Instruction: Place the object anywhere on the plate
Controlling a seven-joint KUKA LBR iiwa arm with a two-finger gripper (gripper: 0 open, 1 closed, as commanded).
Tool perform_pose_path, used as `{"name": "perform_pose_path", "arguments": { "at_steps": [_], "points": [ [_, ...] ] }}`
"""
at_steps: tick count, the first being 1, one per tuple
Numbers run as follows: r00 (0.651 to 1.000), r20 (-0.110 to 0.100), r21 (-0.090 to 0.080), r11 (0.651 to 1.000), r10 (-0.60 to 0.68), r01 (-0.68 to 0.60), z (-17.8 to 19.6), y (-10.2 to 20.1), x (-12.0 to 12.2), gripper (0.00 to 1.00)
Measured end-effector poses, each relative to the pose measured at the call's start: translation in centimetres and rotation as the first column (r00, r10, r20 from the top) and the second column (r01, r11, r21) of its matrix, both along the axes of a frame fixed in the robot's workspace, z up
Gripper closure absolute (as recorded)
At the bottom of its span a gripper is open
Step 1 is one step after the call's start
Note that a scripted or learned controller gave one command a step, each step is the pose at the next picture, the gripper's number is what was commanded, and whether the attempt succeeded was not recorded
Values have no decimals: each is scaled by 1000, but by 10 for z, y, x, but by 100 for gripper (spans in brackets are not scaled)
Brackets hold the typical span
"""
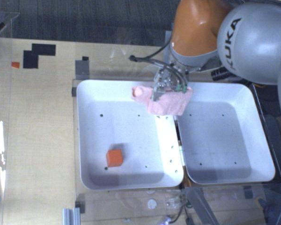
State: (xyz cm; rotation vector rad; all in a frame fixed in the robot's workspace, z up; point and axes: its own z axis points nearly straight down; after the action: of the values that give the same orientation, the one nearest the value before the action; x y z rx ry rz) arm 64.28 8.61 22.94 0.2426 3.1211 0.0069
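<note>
Gripper (171,84) on the grey KUKA arm with the orange band (196,20) hangs over the far edge where the two shallow white bins meet, fingers clamped on a crumpled pink cloth (166,102) that dangles from them. Cloth drapes above the seam, mostly over the left white bin (91,172), the right white bin (253,168) beside it. Small orange cube (114,158) sits near the left bin's front, well apart from the cloth.

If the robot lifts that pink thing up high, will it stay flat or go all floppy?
Probably floppy: the pink thing looks like soft cloth, hanging in folds under the gripper. It seems light for its size. It likely won't roll, unlike a ball, but a loose edge might snag the white bin rim.
</note>
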Motion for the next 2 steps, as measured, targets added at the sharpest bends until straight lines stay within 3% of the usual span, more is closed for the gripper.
{"name": "perform_pose_path", "arguments": {
  "at_steps": [1, 2],
  "points": [
    [988, 2, -1, 988, 156, -156, 7, 49, -2, 100],
    [987, -1, 0, 987, 158, -158, -1, 97, -19, 100]
  ]
}}
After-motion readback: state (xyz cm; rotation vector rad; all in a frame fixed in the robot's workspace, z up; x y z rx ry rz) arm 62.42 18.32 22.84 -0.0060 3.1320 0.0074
